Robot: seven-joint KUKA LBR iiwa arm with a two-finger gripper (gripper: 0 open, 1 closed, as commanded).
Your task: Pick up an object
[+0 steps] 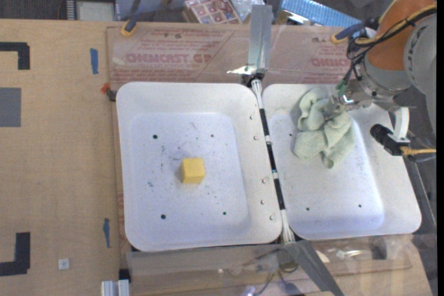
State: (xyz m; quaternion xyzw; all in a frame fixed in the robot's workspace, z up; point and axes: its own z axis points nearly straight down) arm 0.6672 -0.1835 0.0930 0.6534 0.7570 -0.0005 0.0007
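Down at the near edge of the worktop [55, 149] nothing much is going on, just bare tan board and a couple of black corner marks. Moving up, the left bin [139, 107] has a small yellow cube [193, 170] sitting flat near its middle, totally on its own and well apart from the arm. Right bin [374, 211] is where the action is: a crumpled pale green cloth [318, 135] lies in the upper part of it, bunched up and draped toward the bin's centre. The gripper [345, 100] is right at the cloth's upper right edge, seemingly touching it or pressed into the folds, with the grey wrist and orange band behind it. Honestly can't tell if the jaws are open or closed, the cloth and cables hide that bit. So progress-wise I'd say it's at the grab stage for the cloth, nothing visibly lifted, most of the fabric resting on the bin floor. Getting a real hold and lifting is all left to do. Past the bins there's a cardboard sheet [173, 55] and clutter.
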